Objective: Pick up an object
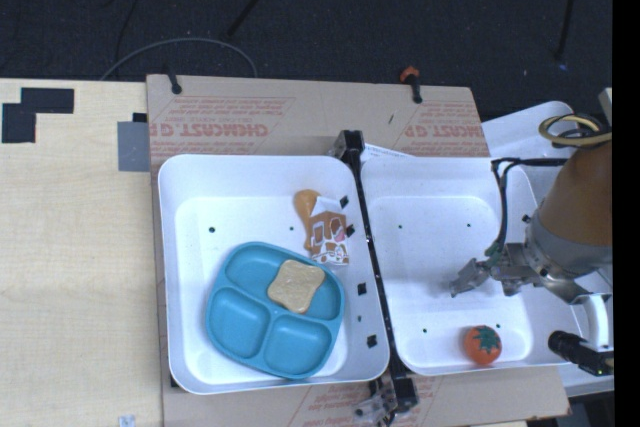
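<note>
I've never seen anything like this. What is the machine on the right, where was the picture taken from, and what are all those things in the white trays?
The picture comes from one camera fixed above the bench, looking down at a slant. The grey and orange shape on the right is a robot arm; the metal claw at its tip is its gripper, which hangs over the right bin. Nothing shows between its fingers. That bin holds a small orange-red toy fruit near its front edge. The left bin holds a blue divided plate with a piece of toast lying on it, and beside the plate a small patterned packet and a brown item I cannot identify.
</note>
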`<act>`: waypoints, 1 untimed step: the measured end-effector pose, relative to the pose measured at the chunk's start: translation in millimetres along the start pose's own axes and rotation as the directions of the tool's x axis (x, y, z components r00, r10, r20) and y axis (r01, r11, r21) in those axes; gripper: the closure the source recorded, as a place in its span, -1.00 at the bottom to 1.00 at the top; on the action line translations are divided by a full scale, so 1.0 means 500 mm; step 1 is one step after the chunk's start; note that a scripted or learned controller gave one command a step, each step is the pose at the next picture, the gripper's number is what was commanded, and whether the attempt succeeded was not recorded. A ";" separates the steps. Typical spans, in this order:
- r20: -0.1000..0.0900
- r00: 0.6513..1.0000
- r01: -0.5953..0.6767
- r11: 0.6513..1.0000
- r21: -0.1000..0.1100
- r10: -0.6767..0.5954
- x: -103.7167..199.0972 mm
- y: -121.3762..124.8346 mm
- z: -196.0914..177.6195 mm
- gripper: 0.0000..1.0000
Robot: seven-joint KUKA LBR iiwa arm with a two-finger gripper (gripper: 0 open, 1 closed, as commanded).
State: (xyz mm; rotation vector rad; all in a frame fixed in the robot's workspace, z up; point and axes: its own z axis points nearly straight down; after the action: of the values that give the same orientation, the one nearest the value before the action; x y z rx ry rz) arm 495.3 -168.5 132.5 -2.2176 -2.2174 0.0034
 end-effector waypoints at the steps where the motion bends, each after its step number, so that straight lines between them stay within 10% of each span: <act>1: 0.000 1.000 -0.005 1.000 -0.001 0.005 -0.003 0.000 -0.023 1.00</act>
State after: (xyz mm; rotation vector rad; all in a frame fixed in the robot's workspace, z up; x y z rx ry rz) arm 495.4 -169.9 144.0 -2.2239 -2.2121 0.0027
